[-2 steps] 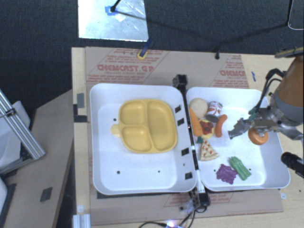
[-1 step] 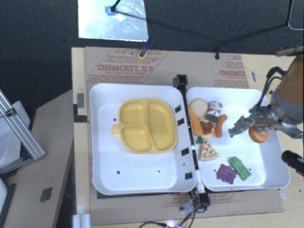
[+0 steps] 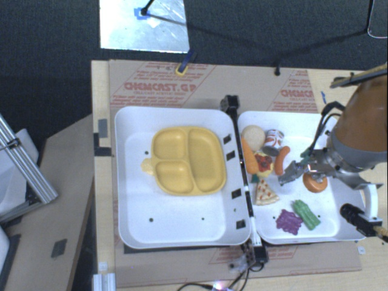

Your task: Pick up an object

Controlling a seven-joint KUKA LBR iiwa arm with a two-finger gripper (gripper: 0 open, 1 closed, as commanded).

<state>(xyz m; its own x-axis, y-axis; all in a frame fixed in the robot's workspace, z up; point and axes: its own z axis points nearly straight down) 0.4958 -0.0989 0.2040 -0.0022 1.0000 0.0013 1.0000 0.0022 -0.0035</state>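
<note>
Grey gripper [image 3: 295, 170] low over right bin [image 3: 330, 223], jaws slightly apart, nothing between them. Sausage [image 3: 281, 159] just beyond the fingertips, touching none. Pizza slice [image 3: 265, 193] just below-left of the tips; orange round piece [image 3: 315, 183] just behind them, beside the wrist. Purple grapes [image 3: 289, 221] and green piece [image 3: 306, 214] nearer the front rim. Yellow divided tray [image 3: 185, 160] well apart in left bin [image 3: 130, 217].
</note>
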